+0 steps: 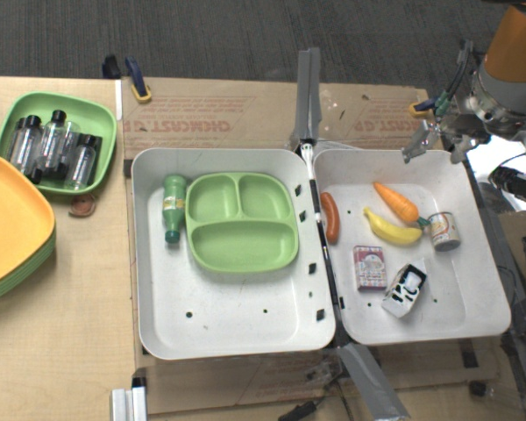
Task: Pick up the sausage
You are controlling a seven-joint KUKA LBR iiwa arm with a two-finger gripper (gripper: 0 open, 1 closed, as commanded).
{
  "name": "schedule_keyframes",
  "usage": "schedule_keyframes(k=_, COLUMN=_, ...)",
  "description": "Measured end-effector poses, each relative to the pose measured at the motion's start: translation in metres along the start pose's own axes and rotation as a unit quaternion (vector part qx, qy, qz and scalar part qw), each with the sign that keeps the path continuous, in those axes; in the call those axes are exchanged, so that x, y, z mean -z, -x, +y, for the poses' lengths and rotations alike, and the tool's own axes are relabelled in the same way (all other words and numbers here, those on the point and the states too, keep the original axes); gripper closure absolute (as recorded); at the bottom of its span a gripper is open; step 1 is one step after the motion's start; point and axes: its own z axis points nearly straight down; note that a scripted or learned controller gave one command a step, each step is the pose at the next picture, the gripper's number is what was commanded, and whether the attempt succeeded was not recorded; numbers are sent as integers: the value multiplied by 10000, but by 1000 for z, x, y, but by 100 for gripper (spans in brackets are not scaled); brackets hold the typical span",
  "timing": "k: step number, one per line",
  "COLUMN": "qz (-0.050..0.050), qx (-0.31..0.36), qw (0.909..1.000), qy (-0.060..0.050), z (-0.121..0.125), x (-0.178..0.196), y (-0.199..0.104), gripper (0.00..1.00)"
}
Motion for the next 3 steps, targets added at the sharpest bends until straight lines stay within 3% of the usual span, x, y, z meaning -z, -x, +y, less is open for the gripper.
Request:
schedule_keyframes(k=1, qz=-1, qx=241, qw=9997, qy=8, z=14, x=-114, y=-23, gripper=0)
schedule_keyframes(k=2, qz=-1, qx=243, qw=9997, qy=7, z=14, x=-114, y=-23, gripper=0)
schedule_keyframes(k=3, qz=0, qx=674, qw=9977, qy=8, z=12, x=-145, y=-33, gripper=0)
